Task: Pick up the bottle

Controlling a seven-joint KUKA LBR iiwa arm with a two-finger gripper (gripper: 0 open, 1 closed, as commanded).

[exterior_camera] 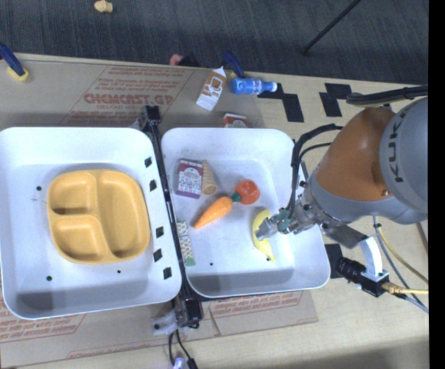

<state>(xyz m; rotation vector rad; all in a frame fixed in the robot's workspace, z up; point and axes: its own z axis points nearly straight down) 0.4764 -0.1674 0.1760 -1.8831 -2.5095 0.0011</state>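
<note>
Bench: bottle [251,86] lies beyond the right bin [230,137]; gripper [282,223] over banana [262,233] inside it, grip state indeterminable.

Two white bins [7,206] sit side by side on the tabletop [307,329], the left holding one yellow divided plate [97,214]. The right holds one carrot [213,211], one tomato [247,191], one banana [262,237], one cone [208,178] and what may be one small carton [189,178]. Beyond the bins lie one blue bottle [249,87] and two more small cartons [211,89].
</note>
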